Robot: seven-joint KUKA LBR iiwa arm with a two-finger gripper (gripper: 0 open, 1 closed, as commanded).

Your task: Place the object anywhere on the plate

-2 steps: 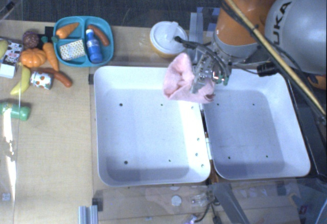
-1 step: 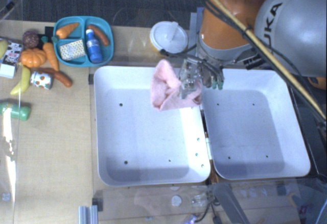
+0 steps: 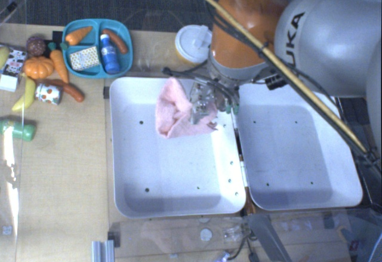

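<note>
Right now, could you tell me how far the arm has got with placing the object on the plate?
Nothing looks finished yet. The pink cloth lies crumpled in the left bin, at its far edge. The claw is down at the cloth's right side, so a pick seems under way, but whether it has a hold cannot be told. Lifting it and setting it on the blue divided plate remains.

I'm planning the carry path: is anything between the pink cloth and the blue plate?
The left bin's rim lies between the pink cloth and the blue plate. The plate's compartments already hold toy food and a small bottle. The pincer sits at the cloth's right edge.
</note>
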